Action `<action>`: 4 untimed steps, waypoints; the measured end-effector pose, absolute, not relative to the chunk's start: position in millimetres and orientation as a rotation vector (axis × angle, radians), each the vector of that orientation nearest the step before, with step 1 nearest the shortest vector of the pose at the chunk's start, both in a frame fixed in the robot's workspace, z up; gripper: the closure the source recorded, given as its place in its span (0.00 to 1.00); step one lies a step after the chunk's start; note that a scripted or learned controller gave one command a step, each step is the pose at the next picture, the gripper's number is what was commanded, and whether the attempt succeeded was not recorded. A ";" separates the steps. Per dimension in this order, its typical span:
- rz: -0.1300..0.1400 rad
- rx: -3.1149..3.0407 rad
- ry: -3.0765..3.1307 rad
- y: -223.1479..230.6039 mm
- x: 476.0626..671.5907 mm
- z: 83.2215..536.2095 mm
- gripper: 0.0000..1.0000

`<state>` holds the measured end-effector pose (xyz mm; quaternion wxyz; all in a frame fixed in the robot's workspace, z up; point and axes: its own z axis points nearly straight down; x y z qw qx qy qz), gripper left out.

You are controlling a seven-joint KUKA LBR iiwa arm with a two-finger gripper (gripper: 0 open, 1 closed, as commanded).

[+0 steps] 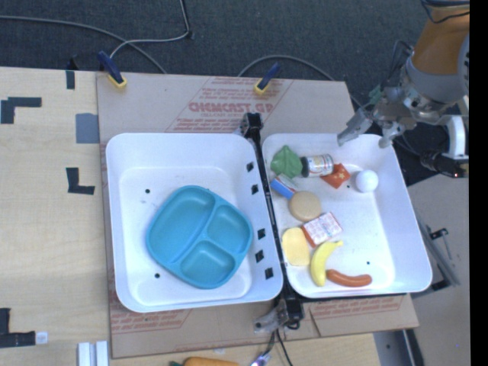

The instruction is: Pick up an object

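Note:
My gripper [368, 134] hangs open over the far edge of the right bin [396, 227], its two grey fingers spread with nothing between them. Below it in the bin lie a small brown bottle [317, 165], a red block [336, 176] and a white ball [367, 181]. A green crumpled item [287, 162] sits at the bin's far left. Further toward the front lie a tan disc [305, 205], a red-and-white packet [322, 228], a yellow round piece [296, 246], a banana [323, 260] and a sausage [349, 279].
The left bin [130, 204] holds a blue divided plate [200, 236]. Black clips join the bins along the middle wall [263, 204]. Yellow-blue clamps [111, 69] [265, 81] hold the cardboard base at the back. Cables run across the dark floor behind.

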<state>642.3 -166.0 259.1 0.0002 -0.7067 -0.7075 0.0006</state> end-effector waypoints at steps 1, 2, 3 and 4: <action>0.002 -2.219 -2.221 -187.2 606.4 92.9 0.00; 0.036 -2.198 -2.212 -165.6 658.4 83.7 0.00; 0.032 -2.209 -2.209 -166.1 658.8 92.8 1.00; -0.002 -2.218 -2.225 -93.1 663.4 158.0 1.00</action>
